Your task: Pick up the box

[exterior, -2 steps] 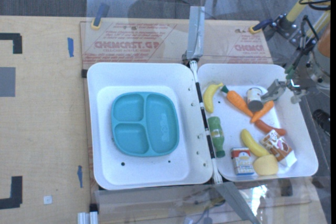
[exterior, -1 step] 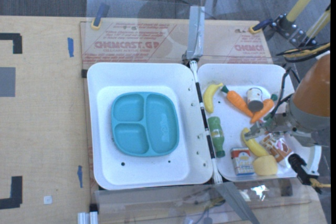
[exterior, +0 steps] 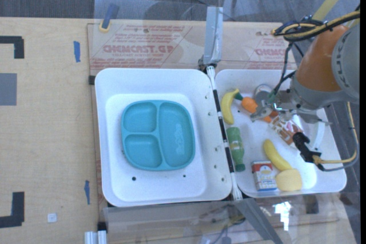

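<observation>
Small red-and-white cardboard box (exterior: 262, 175): lay flat at near edge of right white bin (exterior: 334, 180), beside yellow lemon (exterior: 289, 180). Not lifted. Two-finger gripper (exterior: 269, 108): hovered well apart; finger state undeterminable. Pick outstanding.

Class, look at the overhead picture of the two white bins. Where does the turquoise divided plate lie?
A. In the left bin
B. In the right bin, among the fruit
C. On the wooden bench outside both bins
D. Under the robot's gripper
A: the turquoise divided plate lies flat in the left bin, while the bananas, bottle and box sit in the right bin.
</observation>
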Tool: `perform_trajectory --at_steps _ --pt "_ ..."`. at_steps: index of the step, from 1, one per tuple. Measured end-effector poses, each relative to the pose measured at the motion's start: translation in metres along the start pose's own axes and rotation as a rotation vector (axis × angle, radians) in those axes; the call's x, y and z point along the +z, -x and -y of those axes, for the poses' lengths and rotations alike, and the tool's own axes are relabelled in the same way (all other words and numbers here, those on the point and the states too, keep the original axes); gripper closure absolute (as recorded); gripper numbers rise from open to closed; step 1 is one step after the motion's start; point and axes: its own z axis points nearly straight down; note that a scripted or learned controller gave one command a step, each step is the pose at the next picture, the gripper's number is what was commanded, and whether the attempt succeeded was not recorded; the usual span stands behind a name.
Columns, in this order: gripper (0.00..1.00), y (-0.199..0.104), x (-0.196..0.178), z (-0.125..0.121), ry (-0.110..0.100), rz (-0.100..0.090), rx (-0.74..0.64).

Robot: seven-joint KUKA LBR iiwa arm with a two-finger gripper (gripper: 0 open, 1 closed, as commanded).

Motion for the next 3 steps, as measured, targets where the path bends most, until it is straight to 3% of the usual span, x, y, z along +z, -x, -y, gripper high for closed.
perform_trajectory --at_steps 1,2,3 --pt "0.0 0.0 0.0 0.0 0.0 0.0 0.0" --pt "0.0 -0.021 -0.003 0.055 0.018 0.0 -0.126" --pt "0.0 -0.007 -0.002 0.062 0.016 -0.008 -0.081"
